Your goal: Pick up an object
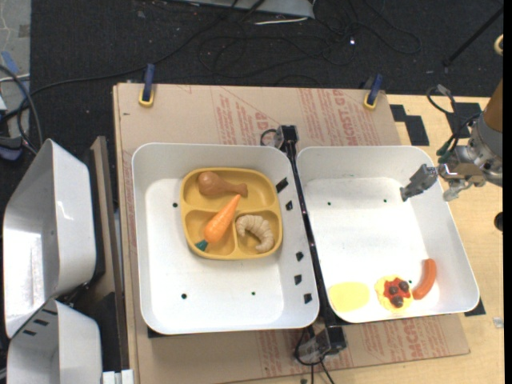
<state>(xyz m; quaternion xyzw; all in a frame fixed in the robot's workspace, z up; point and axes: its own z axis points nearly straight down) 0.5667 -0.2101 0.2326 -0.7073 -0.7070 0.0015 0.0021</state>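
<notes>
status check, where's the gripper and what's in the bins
Gripper over right bin's upper right rim, holding nothing. Sausage, pizza slice, yellow disc along its near edge. Divided plate in left bin. Path unobstructed.

Plate (pixel 192 218) in left bin (pixel 160 294)

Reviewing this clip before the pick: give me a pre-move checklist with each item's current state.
1. Gripper carrying nothing: ok, nothing shows between its fingers.
2. Gripper over a target: not ok, it hangs by the right bin's upper right rim, apart from every item.
3. Targets in the right bin: ok, sausage, yellow slice and small pizza piece lie along its near edge.
4. Sausage separated: cannot tell, it lies very close to the pizza piece.
5. Left bin items: ok, drumstick, carrot and shrimp sit in the yellow plate.
</notes>
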